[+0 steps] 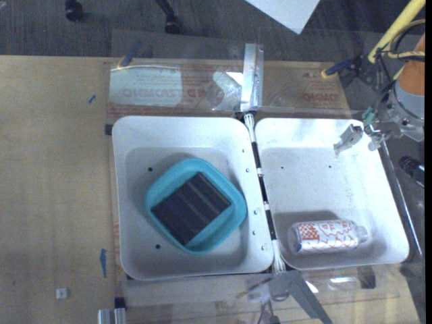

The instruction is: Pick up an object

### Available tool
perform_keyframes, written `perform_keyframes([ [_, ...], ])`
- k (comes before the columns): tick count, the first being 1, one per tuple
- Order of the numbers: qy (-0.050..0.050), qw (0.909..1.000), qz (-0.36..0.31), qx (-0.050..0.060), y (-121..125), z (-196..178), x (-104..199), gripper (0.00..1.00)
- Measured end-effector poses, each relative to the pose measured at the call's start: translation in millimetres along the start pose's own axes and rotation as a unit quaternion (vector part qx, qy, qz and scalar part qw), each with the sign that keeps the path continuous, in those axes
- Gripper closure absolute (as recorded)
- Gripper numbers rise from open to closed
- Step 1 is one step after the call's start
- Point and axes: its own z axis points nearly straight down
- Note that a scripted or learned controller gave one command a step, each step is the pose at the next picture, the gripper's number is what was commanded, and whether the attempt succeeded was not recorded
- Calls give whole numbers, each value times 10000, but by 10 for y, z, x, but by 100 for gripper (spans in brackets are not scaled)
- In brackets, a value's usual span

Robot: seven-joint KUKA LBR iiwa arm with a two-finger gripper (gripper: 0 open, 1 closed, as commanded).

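Two shallow white bins sit side by side on the bench. Left bin [128,147]: a turquoise dish [196,205] with a dark ribbed slab inside rests tilted near the centre. Right bin [304,147]: a red-and-white patterned bottle [327,235] lies on its side near the front wall. The gripper [351,138] hangs over the right bin's rear right corner, well apart from the bottle; whether its jaws are apart or together cannot be told.
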Motion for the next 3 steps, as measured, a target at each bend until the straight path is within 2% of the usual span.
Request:
perform_keyframes([
  [1,-1,9950,-996,-4,-533,118,-134,0],
  [2,-17,9999,-151,-23,-316,292,-178,0],
  [3,-2,9996,-280,-4,-1100,306,49,0],
])
